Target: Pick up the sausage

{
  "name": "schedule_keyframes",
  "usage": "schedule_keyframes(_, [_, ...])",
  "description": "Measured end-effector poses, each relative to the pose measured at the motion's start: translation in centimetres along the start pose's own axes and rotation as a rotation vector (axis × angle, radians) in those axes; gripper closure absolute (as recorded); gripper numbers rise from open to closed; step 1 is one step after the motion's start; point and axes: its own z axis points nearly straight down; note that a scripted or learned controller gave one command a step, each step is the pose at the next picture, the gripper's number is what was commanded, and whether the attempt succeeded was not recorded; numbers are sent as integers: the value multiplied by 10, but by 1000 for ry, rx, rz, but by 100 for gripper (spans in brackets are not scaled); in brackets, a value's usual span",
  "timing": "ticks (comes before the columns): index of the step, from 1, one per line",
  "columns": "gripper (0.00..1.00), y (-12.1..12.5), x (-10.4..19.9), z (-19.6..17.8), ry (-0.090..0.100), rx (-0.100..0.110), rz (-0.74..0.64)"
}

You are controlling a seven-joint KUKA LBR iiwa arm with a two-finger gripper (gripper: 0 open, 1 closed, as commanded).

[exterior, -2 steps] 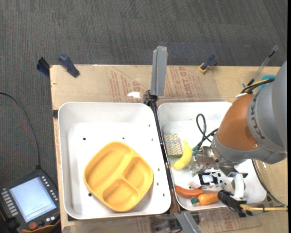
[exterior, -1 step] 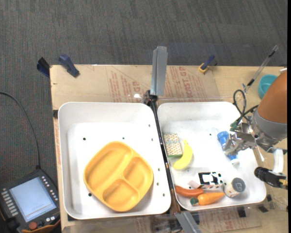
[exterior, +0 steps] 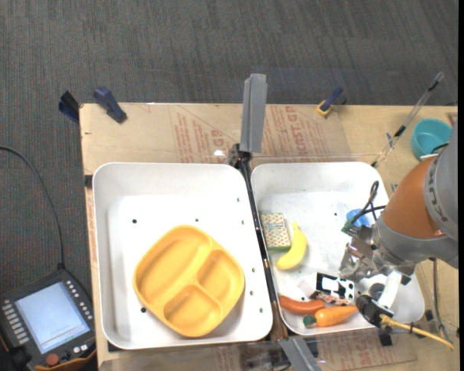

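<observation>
Beside the banana [exterior: 292, 251], the gripper [exterior: 354, 267] hangs over the right bin [exterior: 309, 184]. Whether its fingers are open cannot be told. Below the banana lies the sausage [exterior: 300, 304].

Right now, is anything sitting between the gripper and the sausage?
Nothing visible blocks it. The gripper hangs just above and right of the sausage, with bare bin floor between. The carrot touches the sausage's near side.

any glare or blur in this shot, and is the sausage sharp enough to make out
Camera view: even, soft light with faint shadows; the white bins look bright but keep detail, with no hard glare. The sausage is small yet distinct beside the carrot. The gripper is cluttered and slightly soft, so its fine parts are hard to read.
</observation>
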Motion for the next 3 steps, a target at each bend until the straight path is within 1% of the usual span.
schedule_keyframes(1, [100,-1,0,-5,-2,10,-2])
schedule_keyframes(2, [100,-44,27,0,1,-2,-80])
schedule_keyframes(3, [100,-62,113,-119,-2,-3,-162])
